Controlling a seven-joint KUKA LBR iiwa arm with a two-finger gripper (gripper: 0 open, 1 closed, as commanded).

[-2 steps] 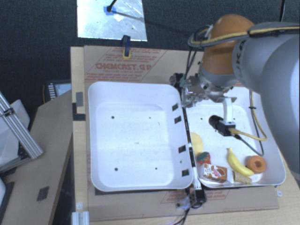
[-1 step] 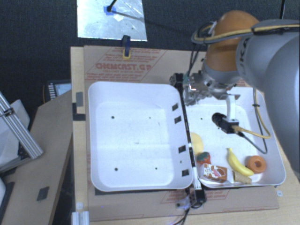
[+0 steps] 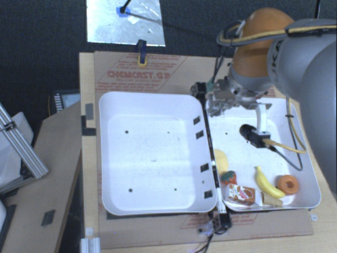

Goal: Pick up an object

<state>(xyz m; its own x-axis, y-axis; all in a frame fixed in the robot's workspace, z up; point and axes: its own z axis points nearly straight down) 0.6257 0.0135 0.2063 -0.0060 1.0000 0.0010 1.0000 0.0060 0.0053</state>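
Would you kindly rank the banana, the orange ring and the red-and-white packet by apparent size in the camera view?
1. banana, clearly the longest.
2-3. red-and-white packet and orange ring look about alike, so I would not rank them.

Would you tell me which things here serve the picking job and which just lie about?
Job: gripper, right bin, banana, orange ring, red packet, yellow piece.
Lying about: left bin, silver sheet, cardboard.
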